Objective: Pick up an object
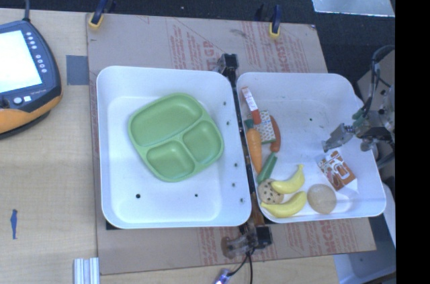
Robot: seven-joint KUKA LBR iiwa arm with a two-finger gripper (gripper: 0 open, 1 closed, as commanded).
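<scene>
White plastic: I see two shallow bins side by side on the bench, the left bin (114, 142) and the right bin (302, 84).
Gripper: I find the gripper (339, 136) at the right bin's far-right side, over bare white floor; the arm behind it is cut off by the edge of the view.
Gripper state: I cannot tell from this slant whether it is released or clenched; I see nothing carried in it.
Snack packet: an orange and white packet (336, 170) lies just below the gripper on the bin floor, apart from it.
Round object: a pale tan ball-like item (322, 199) sits further below the gripper, beside the packet.
Bananas: two yellow bananas (287, 194) lie below and to the left of the gripper, one above the other, next to the round object.
Cookie: a spotted cookie (269, 193) touches the bananas' left ends.
Carrot group: an orange carrot (254, 148), a green piece (267, 168) and a red and white tube (249, 101) lie well to the gripper's left, along the bin's left wall.
Green tray: a three-compartment tray (176, 136) rests in the left bin, far to the gripper's left.
Pendant: a control pendant (23, 74) lies on the wooden bench, farthest left.
</scene>
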